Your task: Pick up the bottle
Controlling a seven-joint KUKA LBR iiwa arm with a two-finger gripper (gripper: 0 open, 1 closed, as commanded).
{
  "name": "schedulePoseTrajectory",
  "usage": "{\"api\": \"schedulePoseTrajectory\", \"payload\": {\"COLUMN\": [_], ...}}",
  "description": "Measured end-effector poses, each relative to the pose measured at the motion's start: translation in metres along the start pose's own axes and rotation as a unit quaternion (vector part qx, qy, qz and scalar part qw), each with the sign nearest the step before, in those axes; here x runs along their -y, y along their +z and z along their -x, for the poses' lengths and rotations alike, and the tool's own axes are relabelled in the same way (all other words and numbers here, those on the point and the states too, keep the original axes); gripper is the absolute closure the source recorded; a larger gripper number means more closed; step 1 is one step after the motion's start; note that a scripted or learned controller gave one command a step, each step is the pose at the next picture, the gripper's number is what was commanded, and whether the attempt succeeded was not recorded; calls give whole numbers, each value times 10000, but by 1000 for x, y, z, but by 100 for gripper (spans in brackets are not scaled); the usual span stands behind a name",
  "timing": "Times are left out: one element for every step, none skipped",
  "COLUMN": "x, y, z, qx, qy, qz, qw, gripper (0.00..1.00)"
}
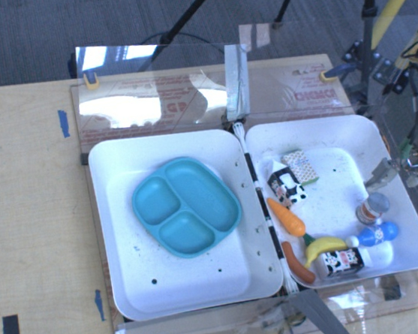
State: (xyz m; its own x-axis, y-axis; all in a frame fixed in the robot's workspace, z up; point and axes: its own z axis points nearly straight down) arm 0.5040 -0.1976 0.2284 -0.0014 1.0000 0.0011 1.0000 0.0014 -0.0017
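Two bottles lay on their sides in the front right corner of the right bin (342,138), both with the long axis running roughly left to right. One cow-print bottle (347,260) rested against the front wall, its dark end pointing left toward the banana (325,246) and its plain white end pointing right. Just behind it lay a smaller blue bottle (375,236), glossy plastic, with a pale end pointing right, touching or almost touching the cow-print one. A short can (370,209) with a dull metal top stood upright just behind the blue bottle. The gripper (385,171), grey metal, hung over the bin's right edge, behind the can and apart from both bottles, which lay nearer the front. How far it was open could not be told, and nothing could be seen in its hold. Left of the bottles lay a smooth orange carrot (288,218), a reddish sausage (297,263), a cow-print carton (287,184) and a dotted packet (300,166). The left bin (133,285) held a turquoise plate (187,207) with three compartments and rounded corners. Both bins were smooth white plastic on a pale wooden desk (30,222).
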Motion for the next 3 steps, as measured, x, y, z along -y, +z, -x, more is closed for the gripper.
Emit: {"api": "schedulePoseTrajectory", "payload": {"x": [0,24,5], "y": [0,-21,36], "z": [0,26,12], "qx": [0,14,1], "qy": [0,639,923], "qz": [0,20,-2], "qw": [10000,9980,9957], "gripper": [0,0,0]}}
